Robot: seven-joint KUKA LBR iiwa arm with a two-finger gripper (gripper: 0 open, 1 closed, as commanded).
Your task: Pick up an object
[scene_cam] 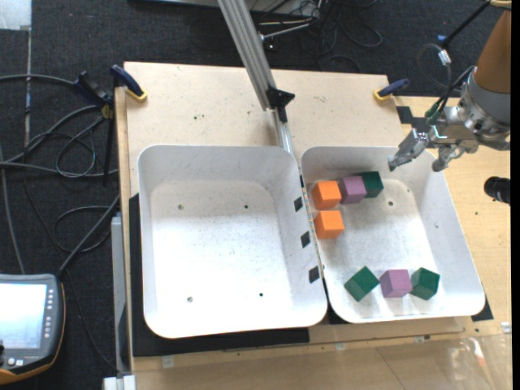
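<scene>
The arm [494,63] is a thick round tube, orange-brown above, grey at the wrist; black cables [455,80] loop beside it; the tool [422,158] is silvery metal with slim fingers [404,157].

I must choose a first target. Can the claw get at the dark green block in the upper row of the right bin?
Probably yes. The claw hangs open above the right bin, and the dark green block has nothing over it; only the purple block touches its left side.

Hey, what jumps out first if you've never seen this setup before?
Seven coloured blocks sit in the right bin: an orange block, purple block and green block in a row near its far wall. The end effector, fingers spread, hangs above the bin's far right corner.
</scene>
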